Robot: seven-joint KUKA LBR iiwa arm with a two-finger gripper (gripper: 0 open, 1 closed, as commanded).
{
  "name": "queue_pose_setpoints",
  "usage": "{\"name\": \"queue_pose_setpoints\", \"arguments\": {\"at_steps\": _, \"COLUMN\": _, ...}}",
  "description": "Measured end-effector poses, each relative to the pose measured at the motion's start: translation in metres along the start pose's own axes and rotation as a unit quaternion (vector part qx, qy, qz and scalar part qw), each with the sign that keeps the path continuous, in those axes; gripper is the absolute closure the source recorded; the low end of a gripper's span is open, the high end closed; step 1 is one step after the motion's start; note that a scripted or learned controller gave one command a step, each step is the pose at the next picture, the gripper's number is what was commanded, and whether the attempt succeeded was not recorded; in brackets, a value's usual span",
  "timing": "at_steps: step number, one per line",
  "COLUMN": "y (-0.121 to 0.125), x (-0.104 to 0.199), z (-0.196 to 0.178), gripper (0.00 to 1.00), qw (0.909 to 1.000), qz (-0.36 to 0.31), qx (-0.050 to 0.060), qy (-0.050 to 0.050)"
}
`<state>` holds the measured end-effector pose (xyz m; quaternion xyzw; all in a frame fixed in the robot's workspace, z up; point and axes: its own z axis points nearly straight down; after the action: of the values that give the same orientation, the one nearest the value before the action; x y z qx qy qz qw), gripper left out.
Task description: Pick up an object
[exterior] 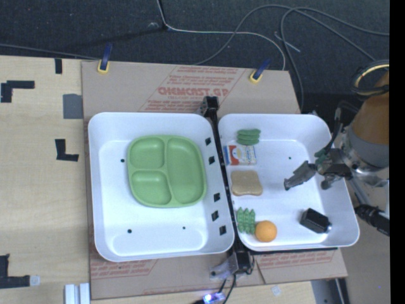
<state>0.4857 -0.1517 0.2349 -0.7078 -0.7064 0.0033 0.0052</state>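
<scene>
— What is seen in the right bin?

— A black block is seen near the front right corner, lying flat, dark and boxy. An orange ball, a slice of toast and green pieces are ranged along the left wall.

— And the hand?

— It is held above the bin floor, behind the block and apart from it. Nothing is seen between its fingers; how far they are parted cannot be told.

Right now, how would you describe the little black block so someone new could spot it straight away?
Look in the right-hand white bin, then at its near right corner. The black block lies there alone on the bin floor, right of the orange ball. It is the only dark, boxy item; the others hug the bin's left wall.
</scene>
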Motion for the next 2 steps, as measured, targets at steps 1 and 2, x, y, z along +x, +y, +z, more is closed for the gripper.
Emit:
{"name": "queue_pose_setpoints", "arguments": {"at_steps": 1, "y": 0.002, "x": 0.000, "z": -0.005, "gripper": 0.00, "qw": 1.0000, "qz": -0.002, "qx": -0.005, "qy": -0.001}}
{"name": "queue_pose_setpoints", "arguments": {"at_steps": 2, "y": 0.009, "x": -0.001, "z": 0.041, "gripper": 0.00, "qw": 1.0000, "qz": -0.001, "qx": -0.003, "qy": -0.001}}
